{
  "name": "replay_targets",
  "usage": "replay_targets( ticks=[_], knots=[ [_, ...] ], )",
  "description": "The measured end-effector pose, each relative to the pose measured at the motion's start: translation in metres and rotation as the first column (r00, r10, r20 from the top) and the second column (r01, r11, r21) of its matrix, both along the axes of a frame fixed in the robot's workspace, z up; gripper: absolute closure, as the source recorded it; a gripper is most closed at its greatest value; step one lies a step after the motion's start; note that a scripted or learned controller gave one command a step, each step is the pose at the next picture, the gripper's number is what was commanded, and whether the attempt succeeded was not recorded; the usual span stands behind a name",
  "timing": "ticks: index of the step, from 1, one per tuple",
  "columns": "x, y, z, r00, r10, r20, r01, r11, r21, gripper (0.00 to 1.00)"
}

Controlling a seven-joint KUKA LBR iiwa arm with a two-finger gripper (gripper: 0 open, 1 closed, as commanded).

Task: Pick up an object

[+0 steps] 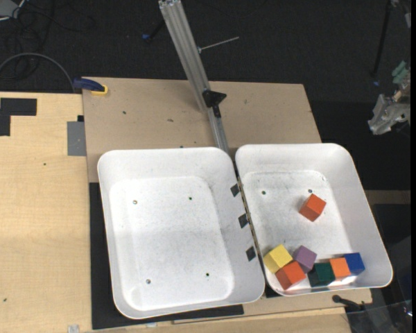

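The left bin (170, 231) lies with its whole white floor bare from rim to rim, giving wide open room. Its right rim runs just beside the left rim of the right bin (291, 159), with small black clips along the seam. An aluminium rail (191, 61) slants down from the top toward that seam.

In the right bin, an orange cube (313, 207) sits alone mid-floor, tilted, with free space on every side. Along the near rim the other blocks crowd together: a yellow cube (278, 257), a red-orange cube (290, 275), a purple cube (305, 257), a green cube (321, 274), an orange block (340, 266) and a blue cube (354, 262), touching or nearly so.

At the far right, well apart from the bins, the gripper (389, 113) hangs over the dark floor, holding nothing; its finger spread cannot be made out.
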State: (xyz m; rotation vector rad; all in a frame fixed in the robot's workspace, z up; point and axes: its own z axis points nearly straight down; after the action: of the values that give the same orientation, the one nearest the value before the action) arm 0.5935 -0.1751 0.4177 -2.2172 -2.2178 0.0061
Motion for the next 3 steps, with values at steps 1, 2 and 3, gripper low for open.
replay_targets(
  ticks=[1,2,3],
  knots=[
    [0.028,0.13,0.007,1.0,0.007,0.006,-0.007,1.0,0.001,1.0],
    [0.028,0.128,0.007,1.0,0.004,0.005,-0.004,1.0,-0.001,0.0],
    [0.025,0.171,0.024,1.0,0.004,0.006,-0.004,1.0,0.0,0.0]
  ],
)
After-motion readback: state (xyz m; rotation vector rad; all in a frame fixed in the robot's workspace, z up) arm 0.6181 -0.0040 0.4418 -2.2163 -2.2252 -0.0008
